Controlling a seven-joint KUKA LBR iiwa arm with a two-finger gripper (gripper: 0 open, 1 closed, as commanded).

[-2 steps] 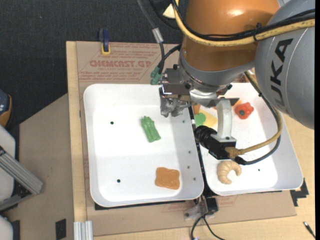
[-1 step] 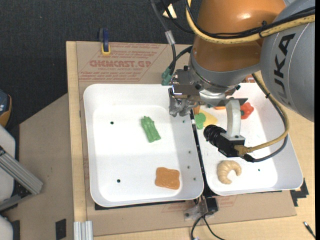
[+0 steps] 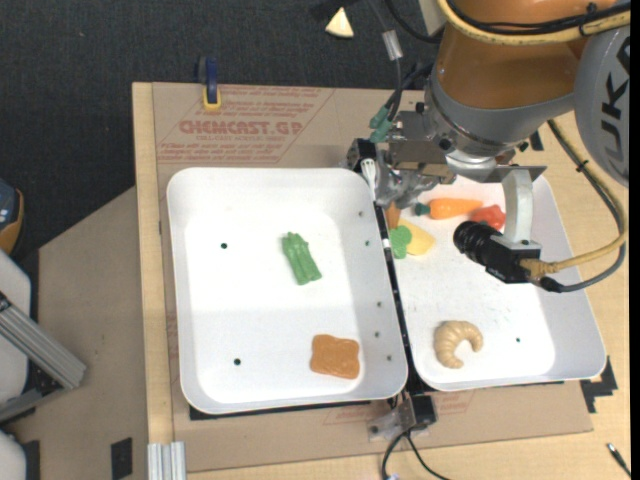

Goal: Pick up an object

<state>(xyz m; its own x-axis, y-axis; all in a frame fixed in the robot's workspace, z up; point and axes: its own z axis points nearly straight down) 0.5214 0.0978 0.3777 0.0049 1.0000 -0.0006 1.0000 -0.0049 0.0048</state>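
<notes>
My gripper (image 3: 398,208) reaches down at the far left corner of the right bin (image 3: 540,363), close to the divide between the bins. Right under it lie a yellow and green toy (image 3: 410,240), an orange carrot (image 3: 452,208) and a red piece (image 3: 489,215). A tan croissant (image 3: 457,341) rests near the front of the same bin. The left bin (image 3: 200,268) holds a green bean pod (image 3: 300,258) in its middle and an orange-brown toast slice (image 3: 334,356) at its front right. The arm's body hides the fingertips.
A black camera unit (image 3: 492,251) with a cable juts from the wrist over the right bin. Both bins sit on a cardboard sheet (image 3: 250,118) with a blue clamp (image 3: 210,80) at its far edge. Grey metal framing (image 3: 35,343) stands at the left.
</notes>
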